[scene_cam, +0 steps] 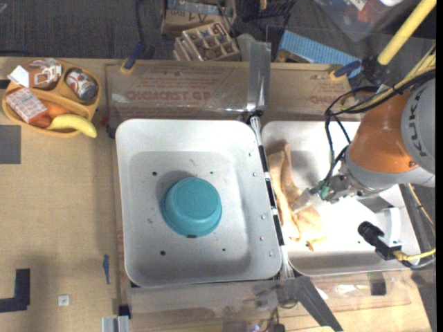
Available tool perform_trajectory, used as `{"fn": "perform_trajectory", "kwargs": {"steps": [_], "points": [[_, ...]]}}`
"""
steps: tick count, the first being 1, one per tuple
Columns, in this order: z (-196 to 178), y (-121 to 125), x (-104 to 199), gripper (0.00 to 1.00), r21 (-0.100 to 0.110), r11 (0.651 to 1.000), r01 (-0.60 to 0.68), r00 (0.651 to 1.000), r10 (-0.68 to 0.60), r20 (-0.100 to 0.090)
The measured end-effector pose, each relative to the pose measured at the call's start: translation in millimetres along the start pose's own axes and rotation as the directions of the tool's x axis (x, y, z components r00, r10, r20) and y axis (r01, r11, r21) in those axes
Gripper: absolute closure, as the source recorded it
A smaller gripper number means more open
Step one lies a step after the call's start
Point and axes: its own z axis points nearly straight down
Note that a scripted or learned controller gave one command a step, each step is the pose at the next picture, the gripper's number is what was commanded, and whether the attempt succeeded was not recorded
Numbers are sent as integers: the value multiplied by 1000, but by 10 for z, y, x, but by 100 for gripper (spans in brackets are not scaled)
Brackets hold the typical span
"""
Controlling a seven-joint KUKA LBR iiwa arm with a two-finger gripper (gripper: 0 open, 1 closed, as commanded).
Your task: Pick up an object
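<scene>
One candidate sat under my gripper (320, 193): tan cloth (294, 199) along the right bin's (346, 261) left wall; claw state I couldn't tell, so I wanted a centred, deep pinch.

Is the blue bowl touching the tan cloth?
Apart. The camera view shows the bowl in the left bin and the cloth in the right bin.

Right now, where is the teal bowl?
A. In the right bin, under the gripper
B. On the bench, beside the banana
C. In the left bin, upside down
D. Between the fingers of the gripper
C: the teal bowl rests base-up on the floor of the left bin, apart from the gripper.
</scene>
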Motion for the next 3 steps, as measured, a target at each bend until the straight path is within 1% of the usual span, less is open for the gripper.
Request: {"fn": "perform_trajectory", "kwargs": {"steps": [1, 2, 3], "points": [[-798, 351, 560, 0, 20, 999, -33, 999, 33, -4], [-597, -2, -36, 0, 24, 918, -396, 918, 396, 3], [122, -99, -1, 0, 6, 946, -325, 946, 325, 1]]}}
